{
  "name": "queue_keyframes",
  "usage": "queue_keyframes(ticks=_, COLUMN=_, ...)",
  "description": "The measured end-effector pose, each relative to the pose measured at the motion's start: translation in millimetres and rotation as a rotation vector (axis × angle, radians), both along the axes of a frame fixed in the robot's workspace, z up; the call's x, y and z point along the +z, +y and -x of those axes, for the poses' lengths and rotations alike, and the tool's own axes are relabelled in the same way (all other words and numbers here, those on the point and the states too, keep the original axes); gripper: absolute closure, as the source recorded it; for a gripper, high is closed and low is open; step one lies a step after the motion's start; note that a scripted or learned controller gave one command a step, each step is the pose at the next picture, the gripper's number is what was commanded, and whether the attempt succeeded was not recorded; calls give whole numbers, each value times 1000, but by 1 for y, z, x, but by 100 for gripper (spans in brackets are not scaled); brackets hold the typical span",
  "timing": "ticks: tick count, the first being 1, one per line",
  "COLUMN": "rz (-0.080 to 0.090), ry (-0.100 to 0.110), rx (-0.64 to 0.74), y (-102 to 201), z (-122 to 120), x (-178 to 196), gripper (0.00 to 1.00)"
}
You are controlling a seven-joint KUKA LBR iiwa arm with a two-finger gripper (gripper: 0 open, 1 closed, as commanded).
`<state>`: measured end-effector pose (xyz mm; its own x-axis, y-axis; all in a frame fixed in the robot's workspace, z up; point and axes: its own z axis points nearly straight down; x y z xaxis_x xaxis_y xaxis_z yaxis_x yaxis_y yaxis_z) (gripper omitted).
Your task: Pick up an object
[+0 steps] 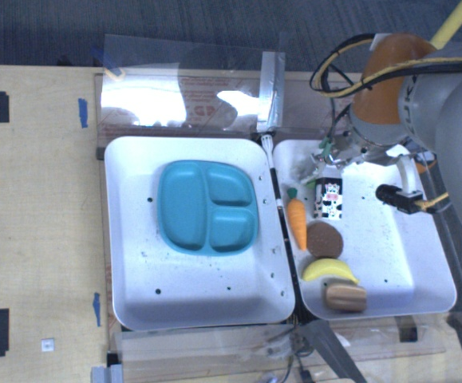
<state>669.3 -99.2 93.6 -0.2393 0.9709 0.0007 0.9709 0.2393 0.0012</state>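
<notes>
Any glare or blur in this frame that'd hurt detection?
Camera view: strong glare on the clear sheet behind the left bin; bright hotspot around the gripper, blurring its detail; carrot, banana and blue tray evenly lit and sharp.

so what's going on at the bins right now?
The KUKA arm reaches in from the right, with its gripper low over the back left corner of the right bin. Nothing can be seen held. Just in front of it lies a black-and-white toy, then a carrot, a brown round piece, a banana and a tan block along the bin's left side. The left bin holds a blue divided plate.
</notes>
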Motion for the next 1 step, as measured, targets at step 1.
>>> queue_keyframes(ticks=1, rz=-1, ry=-8, rx=84, y=69, z=52, x=96, gripper=100)
